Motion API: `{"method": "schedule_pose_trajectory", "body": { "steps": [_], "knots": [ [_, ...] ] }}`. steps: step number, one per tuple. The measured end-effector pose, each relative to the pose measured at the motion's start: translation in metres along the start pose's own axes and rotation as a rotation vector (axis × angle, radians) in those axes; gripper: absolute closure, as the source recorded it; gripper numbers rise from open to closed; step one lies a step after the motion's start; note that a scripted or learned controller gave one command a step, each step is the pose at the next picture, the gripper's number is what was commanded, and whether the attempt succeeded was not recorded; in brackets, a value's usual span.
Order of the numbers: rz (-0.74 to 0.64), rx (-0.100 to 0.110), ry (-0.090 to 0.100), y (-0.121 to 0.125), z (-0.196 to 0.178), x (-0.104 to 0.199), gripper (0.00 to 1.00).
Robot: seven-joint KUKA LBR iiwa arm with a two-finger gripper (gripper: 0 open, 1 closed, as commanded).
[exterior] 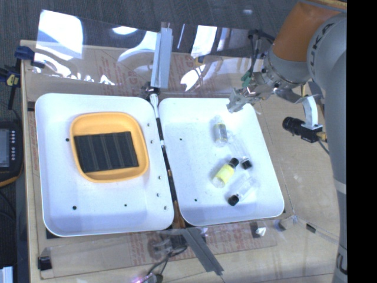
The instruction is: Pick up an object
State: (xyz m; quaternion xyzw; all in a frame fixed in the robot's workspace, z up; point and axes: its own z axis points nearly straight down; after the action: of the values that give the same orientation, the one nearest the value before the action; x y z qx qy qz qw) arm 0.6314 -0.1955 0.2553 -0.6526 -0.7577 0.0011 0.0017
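Observation:
The right bin holds three small bottles. A clear one lies toward the back, a yellow one with a black cap sits in the middle, and a clear one with a black cap lies nearest the front. A small black cap rests beside the yellow bottle. My gripper hangs over the right bin's back right corner, above and behind the clear bottle, with nothing visibly between its fingers.
In the left bin sits a yellow tray with a dark ribbed insert. A metal rail stands behind the divide between the bins. The grey arm with its orange band fills the upper right.

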Motion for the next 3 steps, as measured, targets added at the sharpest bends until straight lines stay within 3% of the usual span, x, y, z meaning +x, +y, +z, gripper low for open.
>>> {"method": "schedule_pose_trajectory", "body": {
  "steps": [1,2,3],
  "knots": [
    [-0.557,-0.001,0.0,0.007,0.133,-0.015,1.0],
    [-0.853,-0.002,-0.001,0.01,0.162,-0.014,1.0],
    [-0.852,-0.007,-0.007,0.017,0.16,-0.017,1.0]
  ]
}}
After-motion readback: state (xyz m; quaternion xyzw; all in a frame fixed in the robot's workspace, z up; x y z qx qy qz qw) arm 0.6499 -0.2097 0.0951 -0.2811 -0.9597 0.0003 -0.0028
